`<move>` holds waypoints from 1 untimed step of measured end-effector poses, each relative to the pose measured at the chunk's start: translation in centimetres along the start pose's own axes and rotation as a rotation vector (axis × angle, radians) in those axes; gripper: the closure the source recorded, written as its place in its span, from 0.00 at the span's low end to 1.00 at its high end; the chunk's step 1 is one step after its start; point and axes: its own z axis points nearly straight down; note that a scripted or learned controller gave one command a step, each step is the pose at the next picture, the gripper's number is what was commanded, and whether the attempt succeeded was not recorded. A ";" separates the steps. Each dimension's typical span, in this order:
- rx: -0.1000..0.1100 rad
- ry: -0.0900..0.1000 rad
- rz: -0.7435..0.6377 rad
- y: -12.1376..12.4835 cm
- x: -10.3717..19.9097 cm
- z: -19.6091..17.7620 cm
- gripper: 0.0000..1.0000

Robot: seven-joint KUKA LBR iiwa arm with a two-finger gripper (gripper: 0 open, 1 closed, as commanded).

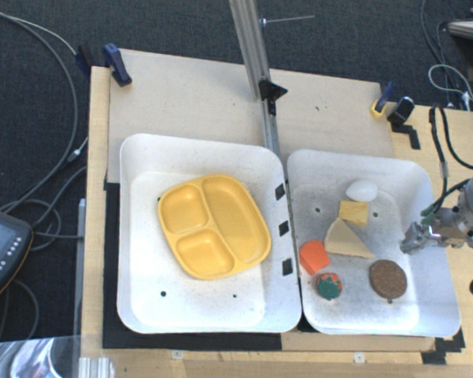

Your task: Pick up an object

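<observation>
Brown disc (387,279) in right bin (431,320); hand (420,235) low over bin's right edge, grip state unclear.

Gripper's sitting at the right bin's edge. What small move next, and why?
Probably shift the gripper left and slightly toward the camera, over the brown disc. It is the nearest object in the right bin, lies flat, and stands apart from the tan wedge.

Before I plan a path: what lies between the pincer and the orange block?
In the camera view, the tan wedge lies between the pincer and the orange block, with the brown disc just below that line.
</observation>
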 end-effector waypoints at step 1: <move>0.001 0.001 -0.001 0.2 0.0 -3.7 1.00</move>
